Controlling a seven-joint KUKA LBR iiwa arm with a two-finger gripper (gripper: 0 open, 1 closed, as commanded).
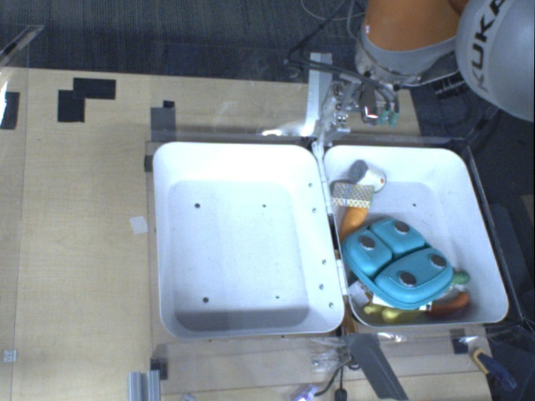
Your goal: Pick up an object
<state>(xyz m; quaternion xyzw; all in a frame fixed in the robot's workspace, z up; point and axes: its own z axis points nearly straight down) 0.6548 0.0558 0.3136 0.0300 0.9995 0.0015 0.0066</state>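
- Two shallow white bins are seen side by side on the pale wooden bench (pixel 75 249), the left white bin (pixel 238 241) and the right white bin (pixel 481 249) meeting along a shared middle edge.
- The grey arm with its orange band (pixel 410 7) is seen at the top right, above the far edge of the right white bin.
- The two-finger gripper (pixel 366 107) is held beyond the far rim of the right white bin, over the bench and not over the objects.
- Whether the gripper is open or closed cannot be told, as its tip is small and cluttered; nothing is seen held in it.
- A large turquoise plastic tray with round dimples (pixel 397 261) is lying in the near left part of the right white bin, tilted and resting on other items.
- An orange carrot-shaped object (pixel 354 218) is seen just beyond the turquoise tray, touching its far edge, close to the bin's left wall.
- A small grey and white object (pixel 364 175) is placed at the far left of the same bin, with a patterned beige strip (pixel 352 194) just beside it.
- A red and yellow cluster of small items (pixel 418 310) is partly hidden under the tray's near edge, and what they are cannot be told.
- Black rectangular marks (pixel 84 97) are seen on the bench at the far left.
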